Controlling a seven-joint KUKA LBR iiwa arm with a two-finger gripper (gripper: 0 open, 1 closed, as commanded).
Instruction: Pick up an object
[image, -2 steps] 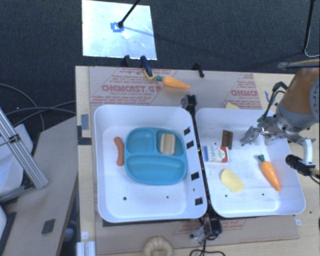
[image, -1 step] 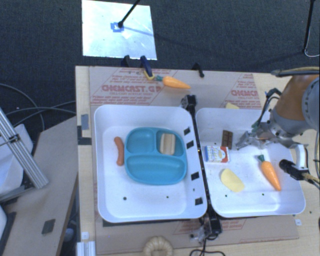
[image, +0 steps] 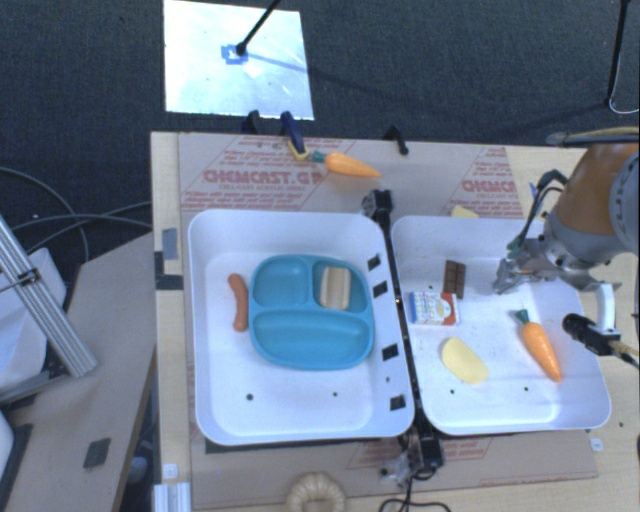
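Right bin holds my candidates: orange carrot (image: 540, 347) lying at a slant, right side; yellow piece (image: 464, 360) near centre; brown bar (image: 454, 278); small printed carton (image: 433, 308) lying flat, left.

Robot arm (image: 600, 205): rounded grey casing with a wide orange band above the wrist. Thin dark cables loop along its left side. The hand (image: 512, 272) is pale grey metal with slim parts, lighter in tone than the casing behind it.

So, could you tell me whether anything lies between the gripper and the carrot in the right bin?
Nothing visible does: the gripper hovers above the right bin's floor, and only bare white floor separates it from the carrot.
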